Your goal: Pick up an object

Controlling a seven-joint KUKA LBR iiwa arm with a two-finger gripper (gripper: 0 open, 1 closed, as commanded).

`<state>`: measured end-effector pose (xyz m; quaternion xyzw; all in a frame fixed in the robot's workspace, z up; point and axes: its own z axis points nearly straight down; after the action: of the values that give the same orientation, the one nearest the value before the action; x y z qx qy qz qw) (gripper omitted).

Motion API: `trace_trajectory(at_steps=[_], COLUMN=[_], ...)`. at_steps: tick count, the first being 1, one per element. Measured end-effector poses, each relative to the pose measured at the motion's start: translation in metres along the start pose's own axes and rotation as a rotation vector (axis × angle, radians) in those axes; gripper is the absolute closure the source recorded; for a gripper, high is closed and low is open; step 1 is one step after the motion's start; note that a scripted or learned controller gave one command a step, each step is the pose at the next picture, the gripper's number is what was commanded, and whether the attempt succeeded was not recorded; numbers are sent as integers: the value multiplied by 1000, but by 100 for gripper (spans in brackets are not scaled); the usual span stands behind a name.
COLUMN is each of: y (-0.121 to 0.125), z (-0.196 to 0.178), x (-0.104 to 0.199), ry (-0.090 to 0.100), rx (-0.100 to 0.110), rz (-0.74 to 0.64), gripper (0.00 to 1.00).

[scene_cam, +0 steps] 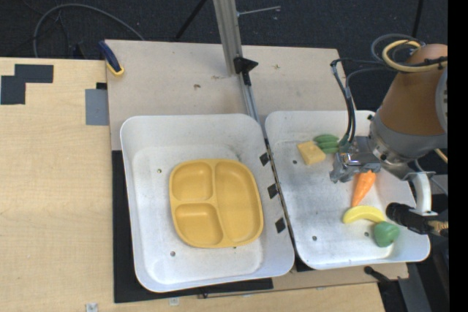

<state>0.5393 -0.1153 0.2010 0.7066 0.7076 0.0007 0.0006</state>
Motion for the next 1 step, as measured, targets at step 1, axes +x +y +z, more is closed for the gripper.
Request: trace_trajectory(at_steps=[1], y=[1], z=[-42], x=[0], ry=[-1], rx=[-1], rz=[0], gripper=[100])
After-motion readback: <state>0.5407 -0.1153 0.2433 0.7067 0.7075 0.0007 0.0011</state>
